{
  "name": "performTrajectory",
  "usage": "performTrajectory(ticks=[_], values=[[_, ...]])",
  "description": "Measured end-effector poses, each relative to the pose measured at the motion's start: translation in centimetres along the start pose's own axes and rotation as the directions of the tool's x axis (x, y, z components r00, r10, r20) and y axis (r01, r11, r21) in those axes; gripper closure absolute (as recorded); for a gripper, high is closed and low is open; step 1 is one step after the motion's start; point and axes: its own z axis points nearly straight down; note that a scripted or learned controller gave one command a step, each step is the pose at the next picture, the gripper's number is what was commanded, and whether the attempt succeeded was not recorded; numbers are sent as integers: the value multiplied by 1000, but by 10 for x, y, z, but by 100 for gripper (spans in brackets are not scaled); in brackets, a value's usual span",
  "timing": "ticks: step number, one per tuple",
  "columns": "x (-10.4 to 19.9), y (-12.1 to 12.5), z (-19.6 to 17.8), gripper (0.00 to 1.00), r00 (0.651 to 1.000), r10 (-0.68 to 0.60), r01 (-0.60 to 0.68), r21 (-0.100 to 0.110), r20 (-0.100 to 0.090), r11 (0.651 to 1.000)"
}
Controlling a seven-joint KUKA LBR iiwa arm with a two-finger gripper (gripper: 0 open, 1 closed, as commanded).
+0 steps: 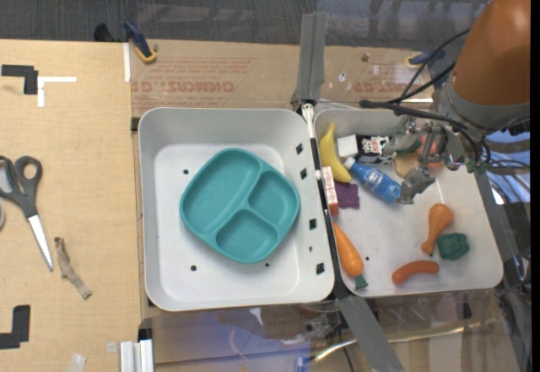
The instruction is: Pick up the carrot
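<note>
Hovering over the right bin (485, 273), the pincer (415, 186) sits above the blue bottle (376, 182); whether it is apart or together I cannot tell. Carrot (348, 252) lies against the bin's left wall, down-left of the pincer (long axis along that wall, green tip nearest the camera). Nothing visibly held.

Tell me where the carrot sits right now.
The carrot lies in the right bin, along its left wall near the front corner, below the banana and left of the sausage.
</note>
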Motion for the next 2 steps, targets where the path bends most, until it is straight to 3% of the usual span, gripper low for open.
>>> performTrajectory(ticks=[1, 2], values=[[11, -63, 82, 0, 992, 127, -127, 0, 0, 992], [41, -17, 122, 0, 999, -34, 34, -1, 1, 999]])
